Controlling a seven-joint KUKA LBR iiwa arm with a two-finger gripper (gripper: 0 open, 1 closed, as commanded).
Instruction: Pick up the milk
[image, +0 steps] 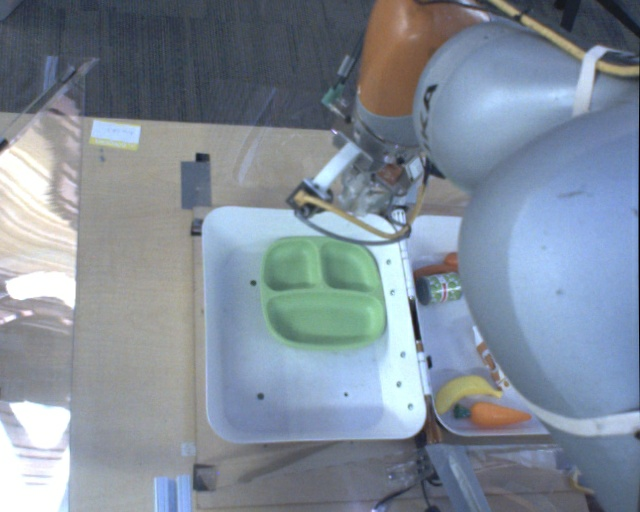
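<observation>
Camera view: the pincer (372, 190) hangs over the far edge of the left bin (230, 330), close to that bin's far right corner, below the arm's orange band (395, 55). Whether it is spread or pressed together cannot be told — wrist hardware and a looping cable (350, 222) clutter that spot, and nothing can be made out between its tips.

Just on the near side of the pincer, inside the left bin, lies a green divided tray (322, 292), sitting flat toward the bin's far right part with its two small compartments on the far side and the long one nearer.

Across the wall between the bins, the right bin (437, 218) is largely covered by the grey arm (540, 230). Along its left edge shows a small can with a green label (440, 288), lying on its side, with something orange-red (438, 267) touching it on the far side. At the near left corner of that bin sit a yellow banana (462, 389) and an orange carrot (492, 415), just beside each other.

No milk can be made out — it may be hidden under the arm.

The wooden bench (130, 330) carries both bins.
</observation>
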